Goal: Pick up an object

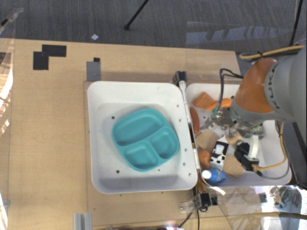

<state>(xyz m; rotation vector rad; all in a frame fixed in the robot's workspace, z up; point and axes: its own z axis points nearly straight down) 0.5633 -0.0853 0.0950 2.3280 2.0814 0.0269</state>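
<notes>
My gripper [231,155] hangs low over the right bin [283,150], among the clutter. Its fingers [219,153] stand apart, so it is open, and I see nothing clamped between them. A tan wedge [233,167] lies just below the fingertips. A tan block [206,139] and an orange piece [205,157] sit to its left. A blue bottle with a white cap [213,176] rests at the bin's front. Orange blocks [203,100] lie at the back, partly hidden by the arm's orange band [254,90].
The left bin [103,99] holds a teal divided plate [145,139]. A reddish object [194,121] lies along the wall between the bins. Cables [273,164] trail from the wrist across the right bin. Bare bench stretches to the left.
</notes>
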